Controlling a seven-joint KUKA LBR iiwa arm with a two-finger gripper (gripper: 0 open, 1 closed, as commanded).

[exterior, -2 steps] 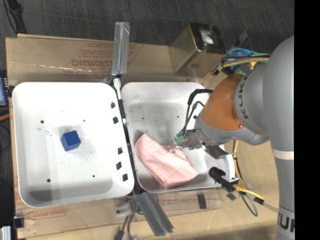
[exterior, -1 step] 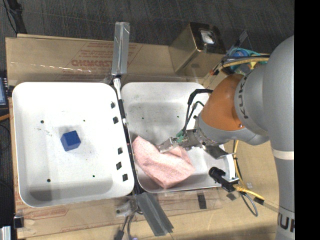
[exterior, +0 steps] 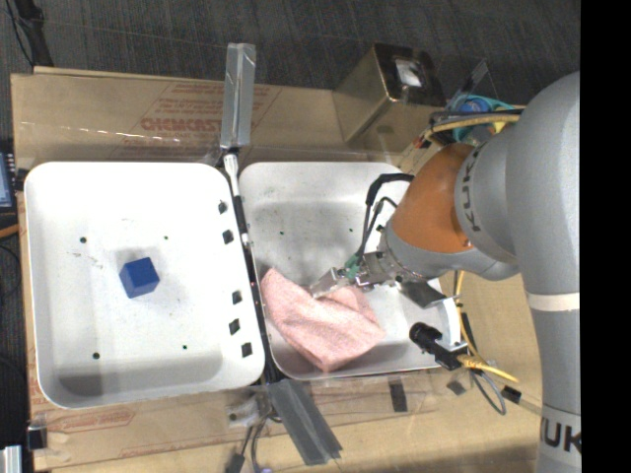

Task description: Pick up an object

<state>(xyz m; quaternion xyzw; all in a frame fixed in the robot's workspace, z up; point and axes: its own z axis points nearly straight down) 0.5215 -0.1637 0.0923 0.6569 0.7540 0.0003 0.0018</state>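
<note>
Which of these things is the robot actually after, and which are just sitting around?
Part of the job:
- hand, down over the pink cloth in the right bin
- blue cube in the left bin, also there to pick

Just lying about:
- cardboard sheet under the bins
- brown box behind them

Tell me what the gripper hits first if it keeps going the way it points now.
Most likely the pink cloth: the gripper points down-left at the cloth's upper edge in the right bin. Depth is hard to judge from above, so it may already be touching.
</note>
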